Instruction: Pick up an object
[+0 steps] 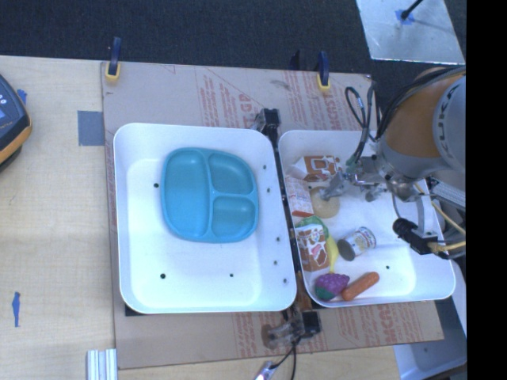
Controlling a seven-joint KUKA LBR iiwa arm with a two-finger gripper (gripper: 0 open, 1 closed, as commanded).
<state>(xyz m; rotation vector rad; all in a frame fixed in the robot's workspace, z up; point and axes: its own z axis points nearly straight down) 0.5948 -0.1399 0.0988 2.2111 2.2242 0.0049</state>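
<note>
The right white bin (420,279) holds several small items. A brown and white packet (319,165) lies at its back left, with a pale round piece (325,207) just in front of it. My gripper (351,187) hangs low over the back of this bin, right beside the packet and the pale piece. Nothing is visibly held. Further forward lie a green and red packet (312,244), a small silver can (362,239), an orange carrot (360,285) and purple grapes (331,285).
The left white bin (139,212) holds a blue divided plate (210,194). A red and white wrapper (299,199) lies along the right bin's left wall. The grey arm with its orange band (416,121) covers the right bin's back right corner. A black cable clip (416,236) hangs near the can.
</note>
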